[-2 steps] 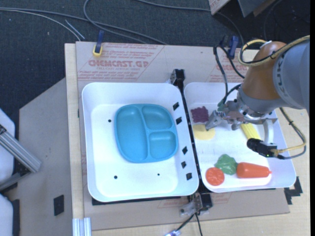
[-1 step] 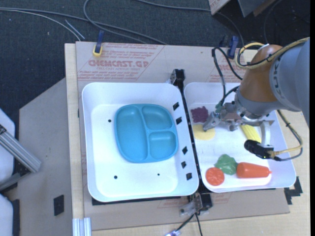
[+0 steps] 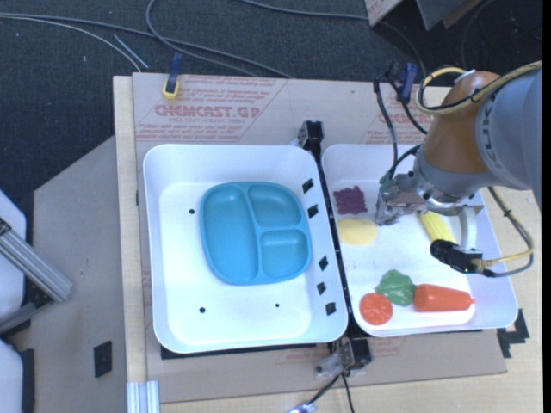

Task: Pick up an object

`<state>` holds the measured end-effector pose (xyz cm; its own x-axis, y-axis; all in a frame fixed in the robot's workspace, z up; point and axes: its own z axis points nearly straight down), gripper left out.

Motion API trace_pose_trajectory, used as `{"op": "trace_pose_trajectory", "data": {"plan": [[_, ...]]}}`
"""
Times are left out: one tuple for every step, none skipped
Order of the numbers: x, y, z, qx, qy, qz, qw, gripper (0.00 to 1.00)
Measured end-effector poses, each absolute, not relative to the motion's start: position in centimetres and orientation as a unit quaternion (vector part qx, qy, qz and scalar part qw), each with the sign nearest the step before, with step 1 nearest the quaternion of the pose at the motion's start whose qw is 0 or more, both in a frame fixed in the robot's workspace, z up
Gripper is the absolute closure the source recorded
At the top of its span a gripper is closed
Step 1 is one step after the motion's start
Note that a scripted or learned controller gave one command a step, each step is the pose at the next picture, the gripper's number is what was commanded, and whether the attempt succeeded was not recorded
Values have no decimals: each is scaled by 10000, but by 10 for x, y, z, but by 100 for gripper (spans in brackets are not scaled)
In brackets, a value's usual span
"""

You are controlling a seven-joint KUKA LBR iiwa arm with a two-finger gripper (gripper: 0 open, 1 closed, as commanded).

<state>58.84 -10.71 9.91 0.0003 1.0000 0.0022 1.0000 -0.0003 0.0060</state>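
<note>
Worktop (image 3: 215, 101): flat brown board with red printed lettering along its upper part, centre of the frame, carrying two shallow white bins side by side.

Left white plastic bin (image 3: 164, 231): centre-left of the frame. Contents: one light blue plastic tray with three compartments (image 3: 256, 231), lying flat near the bin's middle. Small black marks dot the bin floor and its right wall.

Right white plastic bin (image 3: 499, 295): centre-right of the frame, touching the left bin along a shared edge. Contents:
- dark purple bunch-shaped toy (image 3: 349, 200), upper left of the bin;
- pale yellow rounded toy (image 3: 357, 231), just below the purple one;
- yellow corn-like toy (image 3: 436, 226), middle of the bin, partly covered by the arm;
- green leafy toy (image 3: 397, 286), lower part of the bin;
- round red-orange toy (image 3: 375, 309), touching the green toy at its lower left;
- orange carrot-shaped toy (image 3: 443, 298), just right of the green toy, lying along the lower wall.

Grey arm with orange band (image 3: 461, 140): enters from the right of the frame, over the right bin.

Hand (image 3: 394, 209): low over the right bin's upper middle, between the purple toy and the corn-like toy, just right of the pale yellow toy. Whether its fingers are spread or closed cannot be told; no toy is seen between them.

Blue-and-yellow clamp (image 3: 173, 80): upper left edge of the worktop.
</note>
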Motion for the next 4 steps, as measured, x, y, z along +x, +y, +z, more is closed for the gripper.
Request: {"op": "trace_pose_trajectory", "data": {"plan": [[597, -105, 145, 7066, 7076, 14, 19, 100], [604, -110, 192, 7068, 7074, 14, 22, 100], [606, -110, 231, 7066, 7076, 17, 24, 100], [592, -61, 228, 7053, 7089, 0, -21, 100]]}}
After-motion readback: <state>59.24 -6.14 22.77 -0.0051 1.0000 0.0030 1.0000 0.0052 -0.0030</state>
